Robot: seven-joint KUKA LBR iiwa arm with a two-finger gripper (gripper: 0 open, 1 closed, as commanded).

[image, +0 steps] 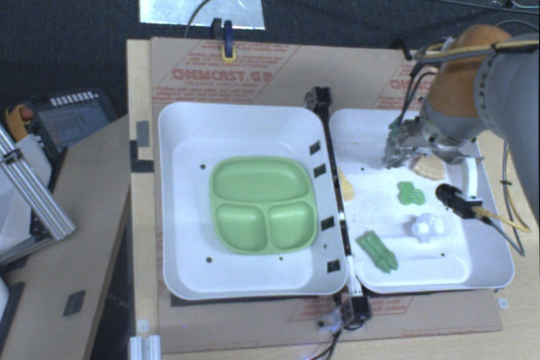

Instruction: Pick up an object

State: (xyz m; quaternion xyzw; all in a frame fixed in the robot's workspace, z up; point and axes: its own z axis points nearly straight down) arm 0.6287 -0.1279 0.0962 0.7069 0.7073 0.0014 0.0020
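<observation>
My gripper (396,154) hangs low over the back of the right bin (489,265), above bare bin floor. A tan flat piece (430,169) lies just to its right, partly under the wrist. A small green object (412,195) sits a little in front of the gripper. Farther forward lie a white lumpy object (426,226) and a long green object (376,252). A small yellow piece (345,188) rests against the bin's left wall. Nothing shows under the gripper.
The left bin (181,181) holds a green divided plate (261,204). A black divider (332,181) with clips runs between the bins. The grey arm with its orange band (460,76) reaches in from the right over the right bin's back edge.
</observation>
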